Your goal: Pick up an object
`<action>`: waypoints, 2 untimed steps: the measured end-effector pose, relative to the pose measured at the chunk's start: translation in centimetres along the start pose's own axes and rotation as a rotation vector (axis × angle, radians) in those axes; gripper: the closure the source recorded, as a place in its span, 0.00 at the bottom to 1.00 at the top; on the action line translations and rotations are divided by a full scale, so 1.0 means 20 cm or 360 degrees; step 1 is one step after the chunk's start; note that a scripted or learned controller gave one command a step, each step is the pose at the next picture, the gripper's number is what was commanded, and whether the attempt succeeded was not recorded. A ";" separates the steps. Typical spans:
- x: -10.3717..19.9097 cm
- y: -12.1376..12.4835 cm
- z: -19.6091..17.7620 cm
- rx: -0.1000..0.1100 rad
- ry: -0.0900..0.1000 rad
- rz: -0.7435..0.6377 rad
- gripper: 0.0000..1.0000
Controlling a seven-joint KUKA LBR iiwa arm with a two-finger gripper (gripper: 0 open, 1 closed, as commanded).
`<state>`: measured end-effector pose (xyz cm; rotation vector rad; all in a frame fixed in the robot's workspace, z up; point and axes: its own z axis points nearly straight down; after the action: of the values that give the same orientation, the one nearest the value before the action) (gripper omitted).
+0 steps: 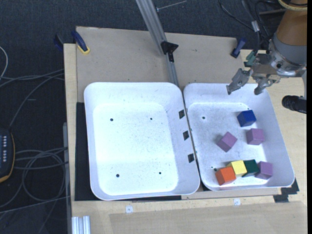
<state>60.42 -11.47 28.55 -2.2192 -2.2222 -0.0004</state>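
Pincer [248,86], jaws apart, above right bin [209,126].

arm [292,28]: runs off the frame up at 1 o'clock, only the orange band and wrist show
green cube [252,166]: partly tucked behind the yellow cube [239,167] at its 9 o'clock
black box [5,152]: chopped by the 9 o'clock edge, no clue what it is
metal pole [153,21]: top cut off at 12 o'clock

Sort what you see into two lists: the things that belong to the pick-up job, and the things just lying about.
Job in hand: gripper, blue block, purple blocks, orange block, yellow block, green block, right bin.

Lying about: left bin, blue clamps, floor cables, metal pole.
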 end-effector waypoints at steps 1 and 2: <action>0.00 0.00 0.00 -0.0001 0.0000 0.0001 0.00; 0.02 -0.05 0.25 0.0009 0.0001 0.0002 0.00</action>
<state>59.44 -11.10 23.53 -2.2172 -2.2181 0.0055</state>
